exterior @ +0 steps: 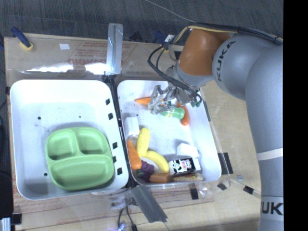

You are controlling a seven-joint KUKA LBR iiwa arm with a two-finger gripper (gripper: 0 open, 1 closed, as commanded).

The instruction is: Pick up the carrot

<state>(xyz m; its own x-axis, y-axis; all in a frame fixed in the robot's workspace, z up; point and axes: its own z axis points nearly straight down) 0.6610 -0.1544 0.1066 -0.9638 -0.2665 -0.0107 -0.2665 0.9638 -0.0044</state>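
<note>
Several orange pieces lie in the right bin [211, 143]. A long carrot [134, 156] rests along the bin's left wall beside the corn. A small orange carrot-like piece [143, 100] lies at the bin's far end, just left of my gripper [161, 100]. Another short orange-red piece [184, 118] lies to the gripper's lower right, next to a green item [174, 112]. The gripper hangs low over the far end of the right bin, right above the green item. I see nothing clearly held by it.
The right bin also holds a corn cob [143, 139], a banana [157, 160], a purple item [147, 167], a black-and-white carton [183, 166], a white block [187, 150] and a white cup [131, 125]. A green divided plate [79, 157] lies in the left bin [29, 109].
</note>
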